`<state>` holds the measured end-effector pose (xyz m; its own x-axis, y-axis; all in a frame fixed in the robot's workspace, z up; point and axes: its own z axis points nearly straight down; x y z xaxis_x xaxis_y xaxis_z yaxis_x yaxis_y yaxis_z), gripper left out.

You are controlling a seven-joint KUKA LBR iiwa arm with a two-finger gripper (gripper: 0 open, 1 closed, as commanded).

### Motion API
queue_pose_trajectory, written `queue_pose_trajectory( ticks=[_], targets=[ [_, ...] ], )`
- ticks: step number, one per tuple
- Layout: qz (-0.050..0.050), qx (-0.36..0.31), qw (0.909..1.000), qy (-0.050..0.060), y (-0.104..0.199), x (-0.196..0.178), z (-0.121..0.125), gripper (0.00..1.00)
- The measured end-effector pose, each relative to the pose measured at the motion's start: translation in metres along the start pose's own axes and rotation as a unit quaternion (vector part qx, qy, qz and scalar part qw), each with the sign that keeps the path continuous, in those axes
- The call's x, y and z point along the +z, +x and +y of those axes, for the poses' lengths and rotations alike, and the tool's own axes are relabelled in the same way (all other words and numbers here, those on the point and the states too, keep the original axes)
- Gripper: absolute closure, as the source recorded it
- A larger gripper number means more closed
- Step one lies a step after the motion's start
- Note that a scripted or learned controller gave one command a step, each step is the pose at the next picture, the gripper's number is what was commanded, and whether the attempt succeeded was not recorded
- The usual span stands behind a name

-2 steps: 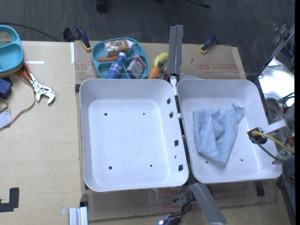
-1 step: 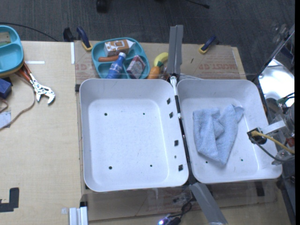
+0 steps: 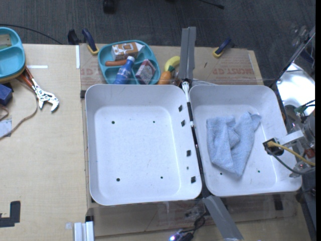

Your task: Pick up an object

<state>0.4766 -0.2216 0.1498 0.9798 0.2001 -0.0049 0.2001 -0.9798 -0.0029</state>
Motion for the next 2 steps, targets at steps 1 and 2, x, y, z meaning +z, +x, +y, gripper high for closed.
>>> queue_pose_trajectory(
  ticks=[1,2],
  targets=[
    [-0.002,-0.002,1.0,0.001,0.0,-0.008,0.0,1.0],
    [0.0,0.001,1.0,0.0,0.0,0.045,0.0,1.0]
  ],
)
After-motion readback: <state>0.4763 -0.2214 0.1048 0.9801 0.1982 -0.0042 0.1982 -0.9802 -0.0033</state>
